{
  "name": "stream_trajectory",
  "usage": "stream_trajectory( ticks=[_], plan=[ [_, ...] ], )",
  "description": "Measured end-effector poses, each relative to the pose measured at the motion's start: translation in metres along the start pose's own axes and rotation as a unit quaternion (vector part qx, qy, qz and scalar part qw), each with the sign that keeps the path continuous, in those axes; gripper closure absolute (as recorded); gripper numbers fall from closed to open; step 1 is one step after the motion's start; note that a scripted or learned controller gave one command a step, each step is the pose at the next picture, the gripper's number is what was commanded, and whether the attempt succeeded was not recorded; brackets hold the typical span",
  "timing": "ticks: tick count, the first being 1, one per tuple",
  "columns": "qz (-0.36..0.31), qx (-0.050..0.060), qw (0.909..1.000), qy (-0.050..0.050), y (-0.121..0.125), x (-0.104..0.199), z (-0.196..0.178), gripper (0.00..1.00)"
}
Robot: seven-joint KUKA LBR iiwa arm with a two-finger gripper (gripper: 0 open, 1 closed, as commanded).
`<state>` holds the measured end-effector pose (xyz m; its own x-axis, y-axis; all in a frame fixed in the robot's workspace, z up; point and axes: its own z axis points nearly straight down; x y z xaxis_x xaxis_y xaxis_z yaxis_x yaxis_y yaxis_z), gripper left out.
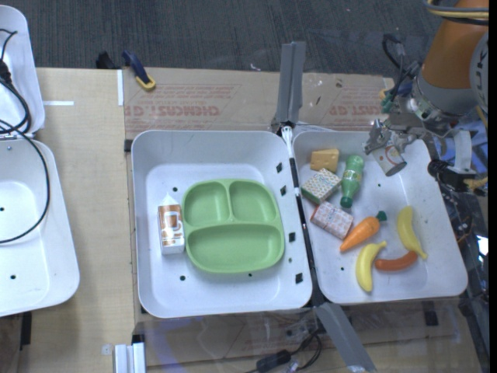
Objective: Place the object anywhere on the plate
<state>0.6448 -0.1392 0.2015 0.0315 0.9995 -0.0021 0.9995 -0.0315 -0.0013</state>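
Note:
A green divided plate [233, 225] lies in the left bin [147, 208]. My gripper [386, 155] hangs over the far part of the right bin [443, 278], just right of a green bottle [351, 179]. Toy food lies spread below it in that bin: a yellow cheese wedge [325, 159], a patterned box [320, 185], a pink speckled box [332, 219], a carrot [361, 232], two bananas [409, 231] [366, 265] and a red-orange chili [396, 262]. I see nothing between the fingers.
A small white and orange carton [171, 228] lies in the left bin beside the plate's left edge. A grey divider post [290, 84] stands between the bins at the back. White equipment with black cables [19, 177] sits at the far left.

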Motion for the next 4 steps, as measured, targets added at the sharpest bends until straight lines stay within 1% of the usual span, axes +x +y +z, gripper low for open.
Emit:
stream_trajectory(
  ticks=[1,2,3,4],
  plan=[
    [-0.127,-0.001,0.9919,0.000,0.006,0.066,-0.025,1.00],
    [-0.212,0.000,0.9773,0.001,-0.027,0.144,0.007,1.00],
    [-0.280,0.000,0.9601,0.000,-0.058,0.219,0.010,1.00],
    [-0.279,0.000,0.9602,0.000,-0.057,0.218,0.010,0.00]
  ],
)
